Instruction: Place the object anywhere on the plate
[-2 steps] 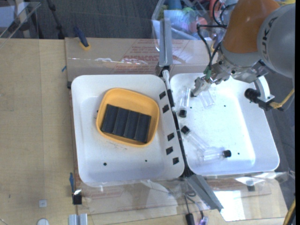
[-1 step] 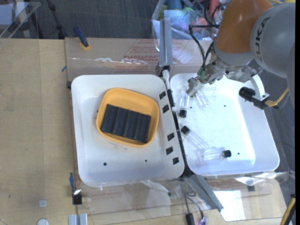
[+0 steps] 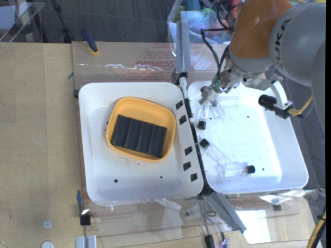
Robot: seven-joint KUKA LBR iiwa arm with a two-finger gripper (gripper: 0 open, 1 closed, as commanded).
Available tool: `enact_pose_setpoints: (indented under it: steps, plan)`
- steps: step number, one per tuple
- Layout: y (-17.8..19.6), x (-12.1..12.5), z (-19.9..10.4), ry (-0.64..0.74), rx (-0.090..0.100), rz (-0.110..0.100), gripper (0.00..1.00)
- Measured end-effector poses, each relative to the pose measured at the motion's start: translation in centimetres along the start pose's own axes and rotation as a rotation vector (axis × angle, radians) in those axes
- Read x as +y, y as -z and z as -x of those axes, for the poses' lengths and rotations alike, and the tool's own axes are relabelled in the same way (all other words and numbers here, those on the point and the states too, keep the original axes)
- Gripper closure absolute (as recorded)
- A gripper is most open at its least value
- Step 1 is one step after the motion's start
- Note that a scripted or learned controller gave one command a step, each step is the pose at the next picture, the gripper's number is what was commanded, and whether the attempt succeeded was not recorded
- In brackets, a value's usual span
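Nearest the camera, a clear plastic piece with a black cap (image 3: 237, 170) is lying in the right bin (image 3: 289, 174), well below the gripper (image 3: 213, 89) and apart from it. The gripper is hanging over that bin's upper left corner, just beside the divider (image 3: 192, 138); whether its fingers are apart or together I cannot tell, as glare and clear plastic are blurring them. The dark ridged object (image 3: 139, 136) is sitting on the yellow plate (image 3: 116, 112) in the left bin (image 3: 93, 180), well to the left of the gripper and somewhat below it, so the placing is looking done already. The object is appearing stiff, flat and fairly light; its ridges should be giving grip, and a hold across its short side would probably suit. The wooden surface (image 3: 36, 138) is carrying both bins.
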State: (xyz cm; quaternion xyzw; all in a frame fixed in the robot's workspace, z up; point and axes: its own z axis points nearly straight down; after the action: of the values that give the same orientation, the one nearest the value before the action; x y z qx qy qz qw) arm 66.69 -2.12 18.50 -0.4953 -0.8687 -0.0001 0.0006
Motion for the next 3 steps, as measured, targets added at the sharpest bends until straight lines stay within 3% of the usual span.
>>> enact_pose_setpoints:
  steps: [1,2,3]
  plan:
    - [0.0,1.0,-1.6,0.059,0.0,0.0,1.0]
    - [0.0,-0.6,-2.7,0.122,0.0,0.0,1.0]
    - [0.0,0.4,-2.5,0.208,-0.003,0.003,1.0]
